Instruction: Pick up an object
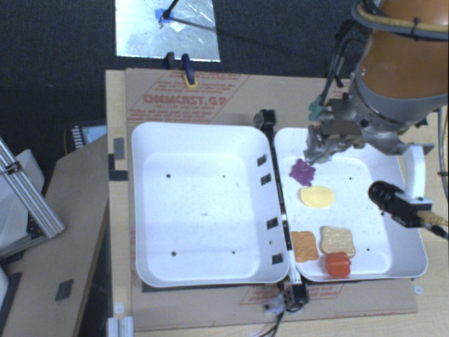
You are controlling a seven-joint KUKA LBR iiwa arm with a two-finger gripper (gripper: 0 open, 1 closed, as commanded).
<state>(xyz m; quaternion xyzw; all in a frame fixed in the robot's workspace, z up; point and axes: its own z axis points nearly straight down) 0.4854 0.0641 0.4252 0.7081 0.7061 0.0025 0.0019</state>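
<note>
In the right bin (pixel 396 248) lie a purple grape-like cluster (pixel 303 172), a pale yellow oval piece (pixel 317 197), an orange cracker-like square (pixel 304 245), a tan toast slice (pixel 337 240) and a red block (pixel 338 264). My gripper (pixel 313 154) hangs over the bin's upper left part, just above and slightly right of the purple cluster. Nothing shows between its tips.
The left bin (pixel 151 258) sits beside the right one, joined by a black divider with clips (pixel 270 181). A black cylindrical device (pixel 393 202) juts over the right bin's right side. A shiny metal sheet (pixel 167 18) lies at the back.
</note>
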